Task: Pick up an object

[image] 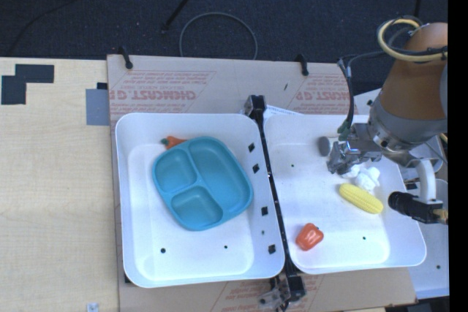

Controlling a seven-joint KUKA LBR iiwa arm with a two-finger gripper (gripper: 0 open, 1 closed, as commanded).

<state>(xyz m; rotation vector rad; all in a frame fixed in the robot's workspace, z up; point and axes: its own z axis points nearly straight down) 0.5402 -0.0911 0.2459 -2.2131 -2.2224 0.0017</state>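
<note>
Yellow plastic corn (360, 198) lies in the right bin (344, 259), just beside the gripper (341, 159) and white crumple (368, 177). We judge it light, stiff, slippery; grasp across its middle. Gripper state: we cannot tell.

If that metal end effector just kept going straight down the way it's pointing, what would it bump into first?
Probably the white object lying right under the end effector in the right bin, beside the yellow corn. Depth is hard to judge from this slanted view.

Pincer (342, 159) above right bin (307, 268), near corn (360, 198)
</note>
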